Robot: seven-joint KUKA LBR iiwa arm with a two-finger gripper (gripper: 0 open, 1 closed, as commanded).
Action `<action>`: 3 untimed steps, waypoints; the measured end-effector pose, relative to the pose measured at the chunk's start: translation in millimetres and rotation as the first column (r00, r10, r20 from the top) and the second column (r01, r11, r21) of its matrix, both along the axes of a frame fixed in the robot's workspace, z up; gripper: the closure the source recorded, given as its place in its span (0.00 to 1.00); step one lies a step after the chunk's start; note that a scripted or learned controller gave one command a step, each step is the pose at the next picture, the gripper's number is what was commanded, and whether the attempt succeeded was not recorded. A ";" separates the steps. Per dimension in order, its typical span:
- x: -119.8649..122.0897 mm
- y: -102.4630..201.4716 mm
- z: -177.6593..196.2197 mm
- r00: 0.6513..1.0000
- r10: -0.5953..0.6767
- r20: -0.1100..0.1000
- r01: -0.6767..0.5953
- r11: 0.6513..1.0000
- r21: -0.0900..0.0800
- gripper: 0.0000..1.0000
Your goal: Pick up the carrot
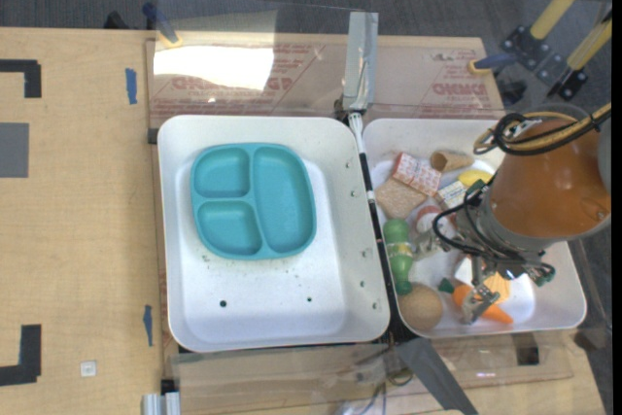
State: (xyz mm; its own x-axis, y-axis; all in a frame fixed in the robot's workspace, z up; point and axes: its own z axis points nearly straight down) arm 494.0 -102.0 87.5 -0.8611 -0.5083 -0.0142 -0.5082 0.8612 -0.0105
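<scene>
Your gripper (pixel 473 303) sits low over the carrot (pixel 494 311); whether its fingers are apart, you cannot tell. The carrot lies just beside them, and the crowding potato (pixel 422 307) could spoil your grasp.

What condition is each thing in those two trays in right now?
Teal plate: lying flat in the left bin, nothing in its three sections.
Carrot: lying on the right bin's floor, under the tool.
Tool: low over the carrot.
Green vegetable: lying by the divider.
</scene>
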 end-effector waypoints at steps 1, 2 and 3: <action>-0.9 -17.0 -0.7 0.901 -0.435 -0.007 0.435 0.900 0.009 0.00; 3.5 -16.4 10.7 0.901 -0.434 0.005 0.434 0.901 0.014 1.00; -8.9 -39.2 92.7 0.995 -0.096 -0.011 0.096 0.995 0.003 1.00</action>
